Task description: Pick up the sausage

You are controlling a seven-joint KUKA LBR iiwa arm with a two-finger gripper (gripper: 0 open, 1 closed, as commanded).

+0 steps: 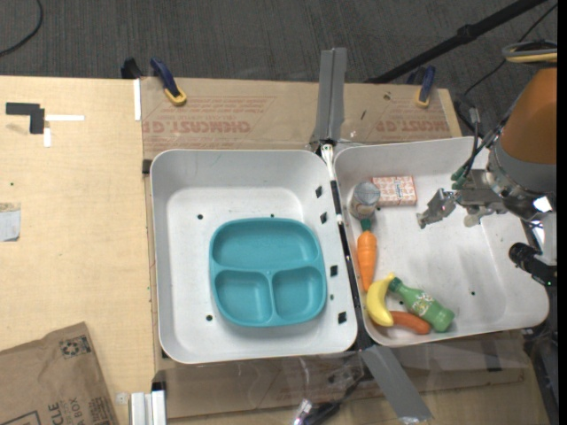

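Looking down, I see my gripper (pixel 436 209) hanging over the right bin (pixel 496 312), its fingers slightly spread with nothing between them. The sausage (pixel 409 321) lies near that bin's front wall, touching the banana (pixel 379 300) and tucked under the green bottle (pixel 423 303). A carrot (pixel 367 253) sits above them. The teal divided plate (pixel 267 272) rests in the left bin (pixel 177 264).

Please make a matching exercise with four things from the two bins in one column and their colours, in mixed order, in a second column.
Things:
1. divided plate
2. carrot
3. banana
4. bottle

Colours:
A. yellow
B. green
C. teal
D. orange

Pairs: 1-C, 2-D, 3-A, 4-B
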